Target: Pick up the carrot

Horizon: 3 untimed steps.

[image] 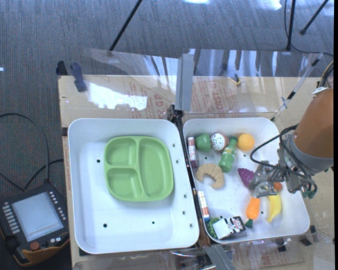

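One carrot (253, 208) lies in the right bin (296, 221), beside the banana (274, 207); my tool (266, 184) hangs just above it, though I cannot tell its state. I'd centre over the carrot, clear of the banana, then descend

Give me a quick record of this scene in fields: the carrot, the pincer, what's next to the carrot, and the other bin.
carrot: lies in the right bin, lower right part
pincer: above the carrot, not holding it
beside carrot: banana on its right, purple grapes up-left
left bin: holds a green divided plate
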### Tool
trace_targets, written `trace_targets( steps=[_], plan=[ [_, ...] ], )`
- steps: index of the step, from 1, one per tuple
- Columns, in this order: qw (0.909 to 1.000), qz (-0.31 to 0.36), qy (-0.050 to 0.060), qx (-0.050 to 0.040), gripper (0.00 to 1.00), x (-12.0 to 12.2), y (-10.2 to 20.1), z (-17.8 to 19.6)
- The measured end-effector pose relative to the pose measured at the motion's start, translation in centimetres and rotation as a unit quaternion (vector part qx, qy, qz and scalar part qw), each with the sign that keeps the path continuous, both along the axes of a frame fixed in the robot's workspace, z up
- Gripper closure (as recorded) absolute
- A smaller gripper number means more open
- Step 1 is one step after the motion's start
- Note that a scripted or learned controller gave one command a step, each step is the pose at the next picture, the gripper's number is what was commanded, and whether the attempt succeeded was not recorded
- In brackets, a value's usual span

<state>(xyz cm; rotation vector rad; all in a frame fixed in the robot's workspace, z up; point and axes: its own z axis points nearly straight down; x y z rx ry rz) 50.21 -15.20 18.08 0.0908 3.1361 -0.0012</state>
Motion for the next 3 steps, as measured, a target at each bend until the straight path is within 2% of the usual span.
trace_targets(
  steps=[1,2,3],
  plan=[
    [0.9818,0.19,0.003,0.0021,1.0,-2.7,-1.6,-9.5],
    [0.9874,0.158,-0.004,-0.0017,1.0,0.5,1.6,3.8],
    [0.9634,0.268,0.004,0.0028,1.0,1.5,0.1,-5.9]
  ],
)
